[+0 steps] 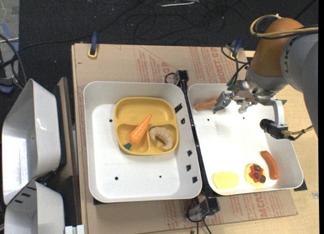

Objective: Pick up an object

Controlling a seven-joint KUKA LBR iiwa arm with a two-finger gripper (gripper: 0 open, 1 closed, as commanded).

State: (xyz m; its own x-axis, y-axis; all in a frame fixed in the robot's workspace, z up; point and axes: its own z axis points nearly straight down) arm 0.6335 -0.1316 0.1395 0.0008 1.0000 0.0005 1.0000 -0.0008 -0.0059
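Overhead, arm (pixel 283 50) bends down into right bin (pixel 238 147); jaws spread apart, gripping nothing.

Jaws (pixel 232 104) beside sausage (pixel 204 105), right bin (pixel 238 126).

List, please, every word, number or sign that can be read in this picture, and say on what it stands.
Red print on the brown board under the bins: repeated and turned around, too faint and blurred to read with certainty.
White bins, yellow plate and arm: no readable text.
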